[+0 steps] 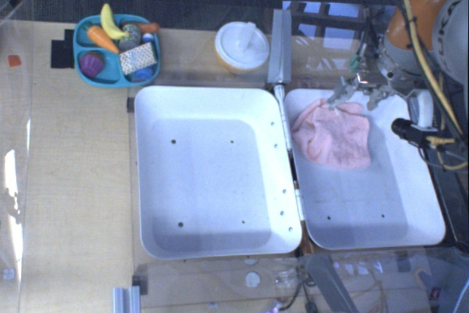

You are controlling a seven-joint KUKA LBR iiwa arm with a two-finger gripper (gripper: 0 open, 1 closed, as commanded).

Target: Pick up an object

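Observation:
A crumpled pink cloth (333, 134) lies in the far half of the right bin (381, 220), close to its left wall. My gripper (357, 96) hangs over the cloth's far edge, reaching in from the right. Its fingers are spread open; the left fingertip (340, 94) sits at the cloth's top edge and the other (374, 99) is just past its right corner. Nothing is between them. The grey wrist with its orange band (414, 4) rises at the upper right.
The left bin (209, 168) sits beside the right one, joined along a hinge strip. Behind the bins stand a blue tray of toy food (117, 48) and a white lidded bowl (242, 46). A metal post (278, 40) stands at the back between the bins.

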